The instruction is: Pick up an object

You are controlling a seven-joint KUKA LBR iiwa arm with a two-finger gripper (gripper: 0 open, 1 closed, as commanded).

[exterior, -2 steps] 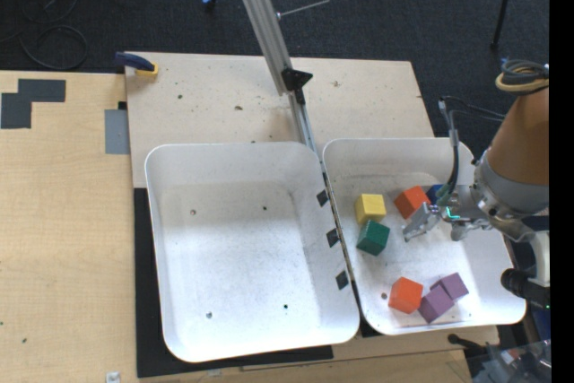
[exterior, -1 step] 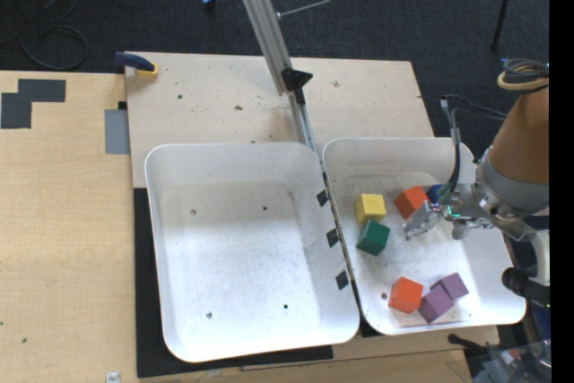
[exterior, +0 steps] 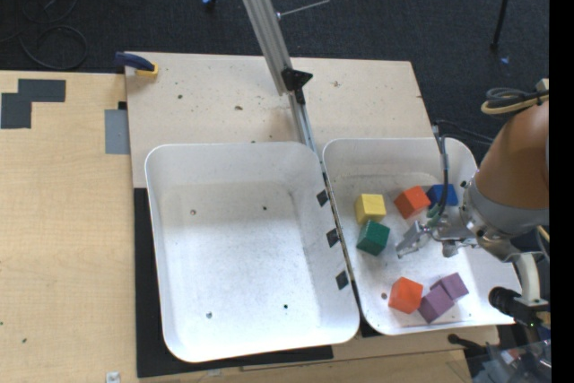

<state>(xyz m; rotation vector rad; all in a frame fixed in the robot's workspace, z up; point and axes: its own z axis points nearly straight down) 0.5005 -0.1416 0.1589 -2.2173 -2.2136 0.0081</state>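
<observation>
The right bin [exterior: 395,159] holds several blocks. A yellow block [exterior: 369,207] and a green block [exterior: 373,238] lie near its left wall. At the back sit an orange block [exterior: 413,201] and a blue block [exterior: 441,195], the blue one partly hidden by the wrist. Toward the front lie a second orange block [exterior: 405,294] and a purple block [exterior: 442,296]. My gripper [exterior: 429,245] hangs low over the bin's middle, open, with nothing between its fingers. It is just right of the green block and in front of the first orange block.
The left bin [exterior: 242,247] stands beside the right one, with a divider wall carrying black clips [exterior: 330,236] between them. A slanted aluminium post [exterior: 269,31] rises behind the bins. The arm's orange band [exterior: 525,157] overhangs the right bin's right edge.
</observation>
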